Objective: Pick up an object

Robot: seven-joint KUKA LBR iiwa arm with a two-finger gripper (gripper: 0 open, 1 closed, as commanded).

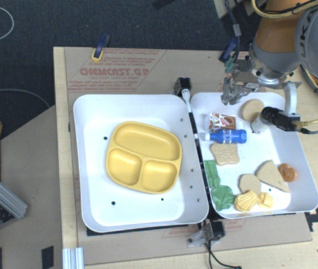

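While no item is yet lifted, round tan disc (252,109) is seen at far end of right bin (304,167), just right of gripper (233,96). Gripper is poised low over bin's far-left corner; finger spacing cannot be told. Brown packet (222,120) and blue bottle (228,136), long axis crosswise, are placed just nearer camera. Yellow divided plate (143,157) is held by left bin (89,167).
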